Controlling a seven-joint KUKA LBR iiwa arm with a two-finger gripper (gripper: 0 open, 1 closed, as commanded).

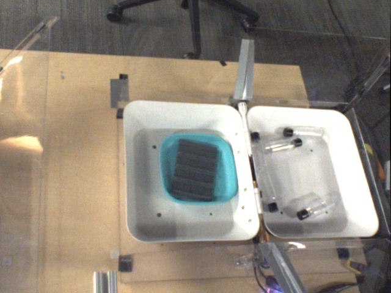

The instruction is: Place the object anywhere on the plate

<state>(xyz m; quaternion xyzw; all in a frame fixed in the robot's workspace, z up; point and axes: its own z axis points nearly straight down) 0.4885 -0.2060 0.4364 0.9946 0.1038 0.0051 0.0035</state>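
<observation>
Overhead, the camera view looks down on a pale wooden surface [67, 182] bearing two shallow white plastic bins that touch side by side. The left-hand white bin [139, 182] holds a teal, rounded-square plate [227, 163] lying flat near its middle. A dark grey ribbed rectangular block [195, 171] rests on that plate, inside its rim, with its long side running up and down the view and tilted slightly. The right-hand white bin [360, 182] holds several clear plastic tubes with black caps: two [282, 144] lie close together near its far side and one [314, 205] near its front. A grey metal bar [244, 72] stands behind the seam between the bins, and a black office-chair base [194, 5] sits on the carpet beyond.
</observation>
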